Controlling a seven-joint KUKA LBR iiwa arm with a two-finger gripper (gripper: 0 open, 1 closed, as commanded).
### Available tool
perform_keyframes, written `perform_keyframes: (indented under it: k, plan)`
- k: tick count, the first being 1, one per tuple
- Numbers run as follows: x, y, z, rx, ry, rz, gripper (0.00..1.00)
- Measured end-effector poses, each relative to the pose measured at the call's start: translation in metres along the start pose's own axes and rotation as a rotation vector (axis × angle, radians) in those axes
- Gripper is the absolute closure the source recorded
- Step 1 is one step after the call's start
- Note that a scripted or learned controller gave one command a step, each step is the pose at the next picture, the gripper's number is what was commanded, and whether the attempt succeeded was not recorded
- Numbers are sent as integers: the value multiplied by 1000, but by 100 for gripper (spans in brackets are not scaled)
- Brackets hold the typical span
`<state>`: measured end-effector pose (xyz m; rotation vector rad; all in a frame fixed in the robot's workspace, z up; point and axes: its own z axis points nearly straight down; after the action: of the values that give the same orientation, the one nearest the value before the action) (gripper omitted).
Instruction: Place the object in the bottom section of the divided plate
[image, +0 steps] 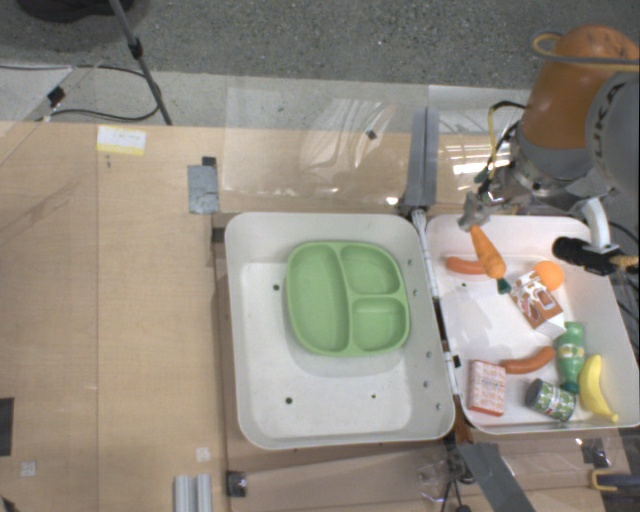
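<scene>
Fingers (476, 214) above the far edge of the right bin (600, 425), closed or apart not discernible at this size. Carrot (488, 252) just below the fingertips, top end meeting them, grasp unclear. Green divided plate (347, 298) in the left bin (250, 330), well apart. Arm (580, 100) cut off at right.

You can read no text: print on the small red-and-white carton (488, 388) is too blurred.
</scene>
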<state>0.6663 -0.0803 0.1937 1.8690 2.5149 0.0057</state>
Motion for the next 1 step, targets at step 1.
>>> perform_keyframes:
  k: [1]
  plan:
    - [64, 6, -12, 1, 3, 129, 100]
